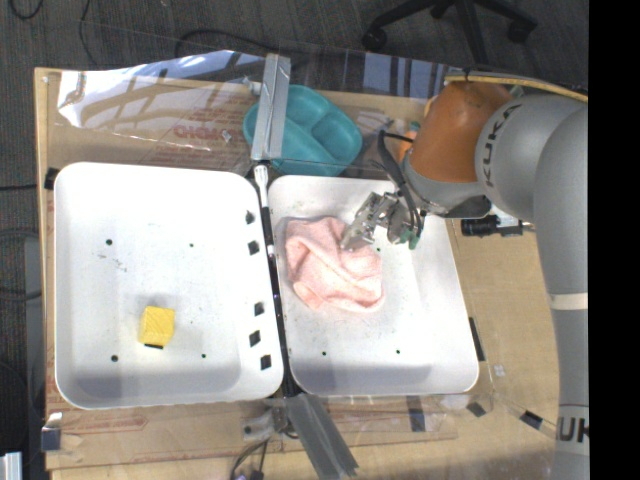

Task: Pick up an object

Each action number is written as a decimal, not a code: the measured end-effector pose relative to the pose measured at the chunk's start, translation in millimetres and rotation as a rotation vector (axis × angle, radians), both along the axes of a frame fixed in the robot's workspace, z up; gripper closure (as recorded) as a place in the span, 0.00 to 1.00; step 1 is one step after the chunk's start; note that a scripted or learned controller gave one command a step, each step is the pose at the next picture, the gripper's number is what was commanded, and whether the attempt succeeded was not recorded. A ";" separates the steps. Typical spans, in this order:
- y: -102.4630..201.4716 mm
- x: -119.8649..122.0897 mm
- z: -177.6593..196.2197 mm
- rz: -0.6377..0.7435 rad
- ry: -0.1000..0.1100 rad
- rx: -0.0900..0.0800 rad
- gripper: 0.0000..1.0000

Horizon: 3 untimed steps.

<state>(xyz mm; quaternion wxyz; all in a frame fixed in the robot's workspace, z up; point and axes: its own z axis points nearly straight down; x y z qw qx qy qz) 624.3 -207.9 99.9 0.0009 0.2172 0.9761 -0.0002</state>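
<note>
Dark carpet surrounds a wooden bench (500, 368) bearing two white bins. Over the right bin (440, 358) the arm (540, 158) reaches down, its gripper (362, 234) touching the upper right edge of the pink cloth (335, 268); I cannot tell its state. A yellow block (157, 326) lies well left of the cloth. Soft folds may slip free, so a lift could come up bare.

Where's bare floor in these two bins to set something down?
Left bin: nearly all bare; only a yellow block sits near its front-left. Right bin: bare strip along the front, below the pink cloth, plus a narrower patch to its right. Crowded at the cloth's upper right, where the hand is.
</note>
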 end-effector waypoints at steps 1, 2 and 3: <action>-0.1 0.0 0.1 0.000 0.000 0.000 0.00; 1.5 1.3 10.9 0.005 -0.001 0.000 1.00; -0.4 21.1 115.5 -0.104 -0.001 -0.001 1.00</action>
